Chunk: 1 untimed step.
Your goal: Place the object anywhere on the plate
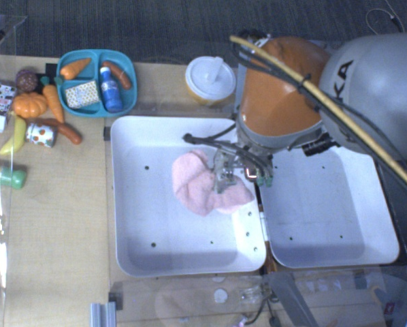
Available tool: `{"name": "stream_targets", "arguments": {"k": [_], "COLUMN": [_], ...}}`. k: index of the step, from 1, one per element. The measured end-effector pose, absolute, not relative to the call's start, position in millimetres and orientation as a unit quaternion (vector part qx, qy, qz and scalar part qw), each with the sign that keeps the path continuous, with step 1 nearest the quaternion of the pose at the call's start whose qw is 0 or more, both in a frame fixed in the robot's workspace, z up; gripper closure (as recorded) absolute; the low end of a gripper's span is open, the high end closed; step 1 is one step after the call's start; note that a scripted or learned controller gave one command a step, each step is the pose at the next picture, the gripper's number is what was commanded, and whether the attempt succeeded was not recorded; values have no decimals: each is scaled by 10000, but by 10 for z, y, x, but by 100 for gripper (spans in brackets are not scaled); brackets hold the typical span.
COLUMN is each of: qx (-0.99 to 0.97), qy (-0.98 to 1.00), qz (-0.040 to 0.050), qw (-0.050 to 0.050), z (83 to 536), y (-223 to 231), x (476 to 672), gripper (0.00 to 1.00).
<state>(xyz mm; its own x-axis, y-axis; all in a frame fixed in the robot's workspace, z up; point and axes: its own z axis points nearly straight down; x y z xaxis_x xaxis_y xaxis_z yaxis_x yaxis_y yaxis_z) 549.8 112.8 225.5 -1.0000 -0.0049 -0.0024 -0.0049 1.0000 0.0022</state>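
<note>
Two shallow white bins fill the bench side by side, the left bin carrying the work and the right bin lying under the bulk of the arm, whose grey body and orange band reach in from the right and hang over the seam between them. Next in size is the pink cloth, crumpled in a soft heap near the right wall of the left bin — this appears to be the object the task wants moved. Behind the bins sits a blue divided plate on the bench's far left, its compartments already holding toy food and a small blue bottle; it is well apart from the cloth, so a carry across the bin would be needed. A white lidded cup stands just beyond the left bin's far edge. Smallest is the gripper, pointing straight down onto the cloth's right part, presumably to pinch a fold — whether it has hold of the fabric I cannot tell, as the wrist hardware and cloth blur together there.
</note>
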Motion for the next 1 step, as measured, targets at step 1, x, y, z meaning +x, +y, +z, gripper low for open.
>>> {"name": "stream_targets", "arguments": {"k": [1], "qx": [-22], "qy": [10000], "qz": [11], "qw": [15], "z": [2256], "y": [1125], "x": [5500], "gripper": [0]}}
